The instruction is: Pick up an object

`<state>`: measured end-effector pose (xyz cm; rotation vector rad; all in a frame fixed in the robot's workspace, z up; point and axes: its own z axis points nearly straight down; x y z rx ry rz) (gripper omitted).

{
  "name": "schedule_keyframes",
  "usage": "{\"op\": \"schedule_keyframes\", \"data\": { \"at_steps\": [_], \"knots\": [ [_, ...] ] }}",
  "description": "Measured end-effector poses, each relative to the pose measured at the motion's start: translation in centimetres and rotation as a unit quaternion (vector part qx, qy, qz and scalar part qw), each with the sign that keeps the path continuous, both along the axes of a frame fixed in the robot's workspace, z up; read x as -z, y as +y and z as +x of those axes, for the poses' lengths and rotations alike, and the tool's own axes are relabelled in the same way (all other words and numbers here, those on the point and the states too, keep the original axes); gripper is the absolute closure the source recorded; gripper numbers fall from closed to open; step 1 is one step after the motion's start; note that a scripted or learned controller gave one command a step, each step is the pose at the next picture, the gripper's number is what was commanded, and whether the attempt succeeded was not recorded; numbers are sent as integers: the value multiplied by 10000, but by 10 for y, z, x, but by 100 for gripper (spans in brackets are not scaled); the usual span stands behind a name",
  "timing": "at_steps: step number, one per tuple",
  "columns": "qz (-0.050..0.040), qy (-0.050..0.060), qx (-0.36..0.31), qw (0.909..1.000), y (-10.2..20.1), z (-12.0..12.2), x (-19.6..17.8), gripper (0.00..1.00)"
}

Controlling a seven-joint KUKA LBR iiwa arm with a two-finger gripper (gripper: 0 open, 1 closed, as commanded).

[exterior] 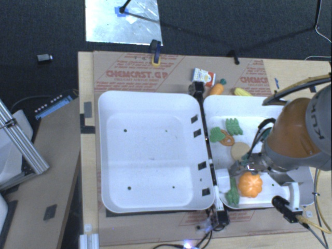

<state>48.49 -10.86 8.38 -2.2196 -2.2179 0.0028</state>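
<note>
Left bin (150,154): smooth white plastic, faint sheen. Right bin (249,108): same white plastic. Surface (135,74): matt brown cardboard-like sheet with red print. Floor (41,19): dark, rough, carpet-like. Sheet (122,14) on floor: shiny, reflective, metallic look. Arm (298,131): glossy orange band, smooth grey casing. Orange toy (250,184): smooth, slightly glossy, plastic look. Green toy (233,125): matt, ridged. Rail (21,144) at left: bare, brushed metal.

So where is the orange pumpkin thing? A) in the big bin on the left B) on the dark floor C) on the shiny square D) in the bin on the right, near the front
D: the orange pumpkin thing lies in the right bin, near its front edge, below the arm.
</note>
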Motion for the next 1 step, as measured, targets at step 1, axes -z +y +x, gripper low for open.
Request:
{"op": "schedule_keyframes", "data": {
  "at_steps": [1],
  "knots": [
    [-4,-37,-18,10000,0,4,-11,100]
  ]
}}
